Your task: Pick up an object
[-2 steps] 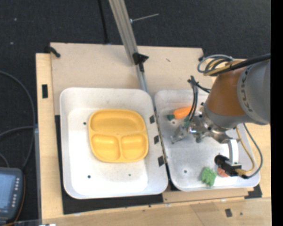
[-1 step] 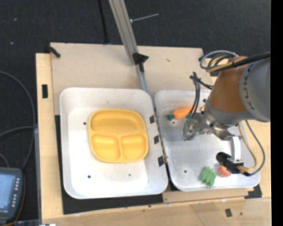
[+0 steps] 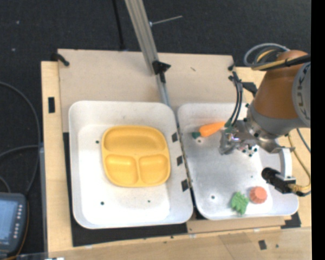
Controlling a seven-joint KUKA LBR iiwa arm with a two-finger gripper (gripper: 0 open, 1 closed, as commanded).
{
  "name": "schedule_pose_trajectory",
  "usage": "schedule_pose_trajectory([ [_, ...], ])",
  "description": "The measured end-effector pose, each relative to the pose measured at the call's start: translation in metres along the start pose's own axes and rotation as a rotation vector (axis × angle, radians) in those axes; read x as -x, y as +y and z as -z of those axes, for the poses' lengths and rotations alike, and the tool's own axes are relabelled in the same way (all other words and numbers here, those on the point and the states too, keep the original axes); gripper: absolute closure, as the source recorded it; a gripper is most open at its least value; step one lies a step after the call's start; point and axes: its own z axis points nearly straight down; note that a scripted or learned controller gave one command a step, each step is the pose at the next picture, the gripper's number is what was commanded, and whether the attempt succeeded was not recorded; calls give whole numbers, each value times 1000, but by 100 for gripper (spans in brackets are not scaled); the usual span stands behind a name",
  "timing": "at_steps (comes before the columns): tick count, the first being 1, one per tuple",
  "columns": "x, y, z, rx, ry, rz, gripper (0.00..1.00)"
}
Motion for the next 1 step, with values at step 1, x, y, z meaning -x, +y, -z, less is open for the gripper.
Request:
schedule_pose_trajectory([
  [1,1,1,-2,-5,1,-2,100],
])
